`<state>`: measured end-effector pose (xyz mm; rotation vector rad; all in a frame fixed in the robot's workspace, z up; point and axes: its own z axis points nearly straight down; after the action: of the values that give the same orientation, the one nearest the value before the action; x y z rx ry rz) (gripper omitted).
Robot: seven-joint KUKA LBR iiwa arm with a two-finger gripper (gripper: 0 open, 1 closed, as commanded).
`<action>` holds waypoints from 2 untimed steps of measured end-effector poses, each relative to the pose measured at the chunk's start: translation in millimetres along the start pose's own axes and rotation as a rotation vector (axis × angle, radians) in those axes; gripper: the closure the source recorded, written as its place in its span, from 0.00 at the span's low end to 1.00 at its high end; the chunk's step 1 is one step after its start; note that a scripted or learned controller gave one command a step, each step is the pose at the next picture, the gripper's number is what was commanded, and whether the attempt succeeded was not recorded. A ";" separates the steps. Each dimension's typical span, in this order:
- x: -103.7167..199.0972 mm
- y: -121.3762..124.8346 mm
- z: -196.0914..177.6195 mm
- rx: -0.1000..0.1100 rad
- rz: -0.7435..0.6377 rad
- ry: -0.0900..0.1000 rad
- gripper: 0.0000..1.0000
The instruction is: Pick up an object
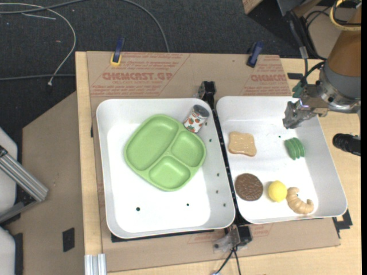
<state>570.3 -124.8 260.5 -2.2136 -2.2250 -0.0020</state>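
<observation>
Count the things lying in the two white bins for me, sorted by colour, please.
Green: 2, a divided plate and a small leafy vegetable
Tan: 2, a bread slice and a croissant
Brown: 1, a round patty
Yellow: 1, a lemon
White, patterned: 1, a small can
Total: 7

A single fixed camera looks down from above the bench at a slant, far enough back to take in both white bins, the left bin (114, 211) and the right bin (327, 176). The arm (347, 62) enters at the frame's right.
</observation>
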 end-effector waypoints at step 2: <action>103.6 -22.1 11.1 0.001 -0.001 0.001 1.00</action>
<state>547.7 -21.3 249.7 -2.2118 -2.2252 -0.0013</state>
